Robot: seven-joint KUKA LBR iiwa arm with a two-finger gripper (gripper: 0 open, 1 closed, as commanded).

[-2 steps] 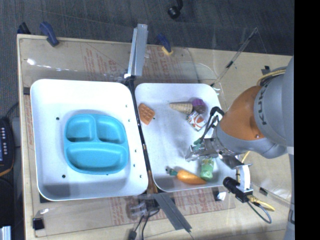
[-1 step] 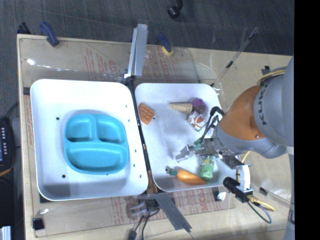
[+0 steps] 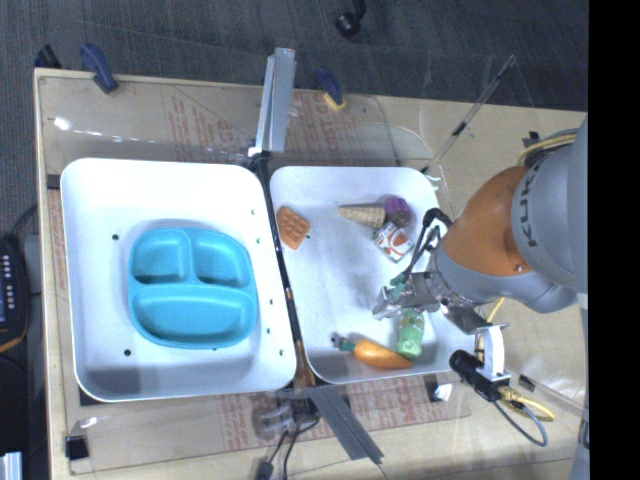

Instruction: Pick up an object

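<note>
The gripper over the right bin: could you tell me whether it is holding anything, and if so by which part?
It cannot be told. The gripper sits low over a green object near the carrot, but nothing is visibly between its jaws.

Two white bins sit side by side on the table (image 3: 150, 433). The left bin (image 3: 90, 268) holds a blue divided tray (image 3: 190, 288). In the right bin (image 3: 320, 268) lie a waffle (image 3: 293, 227) near the left wall, an ice-cream cone (image 3: 363, 212) beside a purple item (image 3: 397, 209), a small red-and-white item (image 3: 392, 241), a carrot (image 3: 378, 353) by the near wall, and a green packet (image 3: 410, 334) just above the carrot. The end effector (image 3: 402, 300) hangs low over the packet's upper end, the arm (image 3: 500, 238) reaching in from the right.
</note>
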